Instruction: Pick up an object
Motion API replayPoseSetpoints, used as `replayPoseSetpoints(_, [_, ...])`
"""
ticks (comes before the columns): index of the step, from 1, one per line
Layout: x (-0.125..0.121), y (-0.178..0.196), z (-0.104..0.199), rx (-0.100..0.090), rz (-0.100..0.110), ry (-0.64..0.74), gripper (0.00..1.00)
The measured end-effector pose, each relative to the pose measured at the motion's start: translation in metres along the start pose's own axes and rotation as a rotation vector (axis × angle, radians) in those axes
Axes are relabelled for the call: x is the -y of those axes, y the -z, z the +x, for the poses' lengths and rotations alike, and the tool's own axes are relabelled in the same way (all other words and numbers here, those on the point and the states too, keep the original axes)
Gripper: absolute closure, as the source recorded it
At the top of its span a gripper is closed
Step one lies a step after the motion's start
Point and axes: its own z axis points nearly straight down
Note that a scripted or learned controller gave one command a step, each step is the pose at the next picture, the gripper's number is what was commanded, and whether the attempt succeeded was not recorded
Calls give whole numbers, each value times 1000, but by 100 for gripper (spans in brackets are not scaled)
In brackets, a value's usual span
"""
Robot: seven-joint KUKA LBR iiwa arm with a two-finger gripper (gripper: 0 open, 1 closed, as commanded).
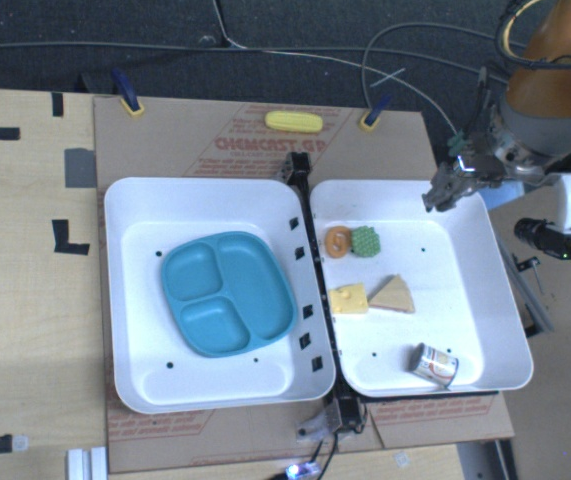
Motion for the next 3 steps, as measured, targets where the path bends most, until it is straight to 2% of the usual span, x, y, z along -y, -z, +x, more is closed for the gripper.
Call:
replayPoseSetpoints(1, [-5,-11,42,-1,6,1,100])
replayPoseSetpoints(2, [-1,-31,93,-1,9,2,100])
replayPoseSetpoints(3, [3,-36,139,-1,8,2,100])
